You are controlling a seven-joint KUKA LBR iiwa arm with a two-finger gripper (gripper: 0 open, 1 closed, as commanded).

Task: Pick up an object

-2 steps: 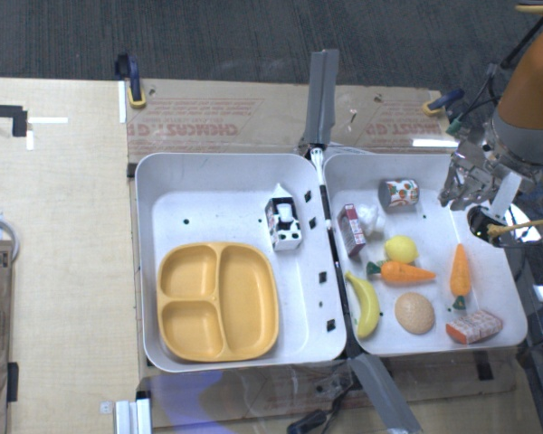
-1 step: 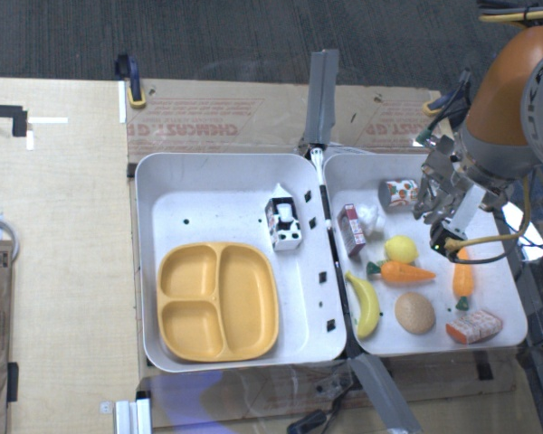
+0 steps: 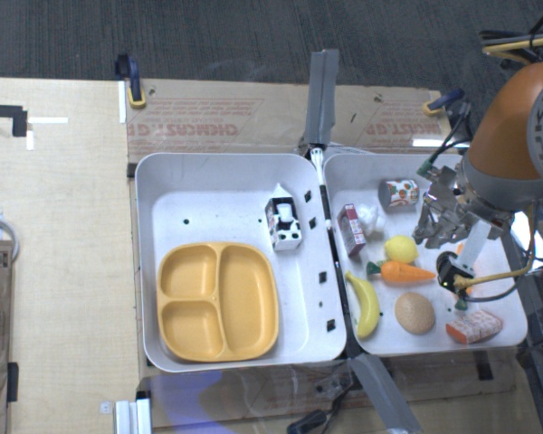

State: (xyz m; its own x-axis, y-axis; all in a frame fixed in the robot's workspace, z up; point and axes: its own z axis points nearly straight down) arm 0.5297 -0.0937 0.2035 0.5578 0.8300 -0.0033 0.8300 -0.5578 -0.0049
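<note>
The gripper (image 3: pixel 437 227) looks open, I think, holding nothing; the lemon (image 3: pixel 401 249) sits just beside it, lower left

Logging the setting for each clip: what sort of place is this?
Probably a robotics lab bench set up for pick trials. Two white bins sit side by side on cardboard, the right one holding toy food like a banana and carrot, with the gripper over it.
</note>
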